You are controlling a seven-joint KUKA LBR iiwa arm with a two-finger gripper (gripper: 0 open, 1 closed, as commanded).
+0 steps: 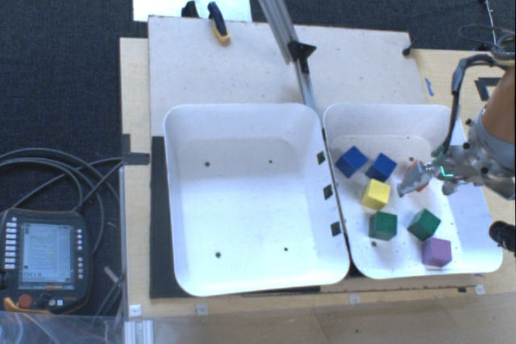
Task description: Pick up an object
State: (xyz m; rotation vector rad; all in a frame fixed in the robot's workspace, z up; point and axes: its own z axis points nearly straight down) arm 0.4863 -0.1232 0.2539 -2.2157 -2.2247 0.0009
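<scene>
Lower right of the frame, the purple cube [436, 251] and two green cubes [383, 225] lay in the right bin [403, 118]. Above them the gripper [413, 177] hovered beside the yellow cube [376, 194], grasping nothing; whether its fingers were parted I could not tell. It seemed mid-approach; next it needed to descend squarely over one cube.

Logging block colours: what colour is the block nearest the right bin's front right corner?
Purple, clearest in the camera view, in the right bin.

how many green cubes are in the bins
2, both in the right bin: one green cube below the yellow cube, the other right of it, above the purple cube. The gripper may hide more.
</scene>
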